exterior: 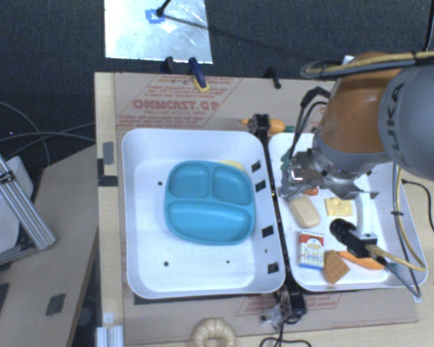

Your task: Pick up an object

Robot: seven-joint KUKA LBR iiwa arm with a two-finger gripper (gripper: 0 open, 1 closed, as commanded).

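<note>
White plastic makes up both bins. The left bin (141, 215) holds a blue plate (210, 201) with three compartments, lying near the middle and a little toward the far edge. A yellow scrap (233, 165) peeks out at the plate's far right corner. Bare floor runs along this bin's left wall and its near edge, so open room is widest there.

The right bin (292, 233) is crowded. The gripper (291, 186) hangs low over its far left corner, close to the wall shared with the other bin; whether it is spread or closed cannot be told. A tan bread piece (304, 212) lies just beside the gripper on the near side, and a tiny red bit (312, 191) shows right by it. A yellow cheese slice (339, 207) lies to the right of the bread. Near the front edge sit a small box (311, 250), a brown waffle (335, 267) touching the box's right side, and an orange carrot (363, 261) beside the waffle.

Both bins rest on a cardboard sheet (224, 96) printed in red with "CHEMCAST GP" beyond the left bin; the smaller lines above it are too fine to read. The arm (412, 129) bears the letters "UKA". Print on the small box cannot be read. A pale ring (215, 332) lies at the cardboard's near edge.
</note>
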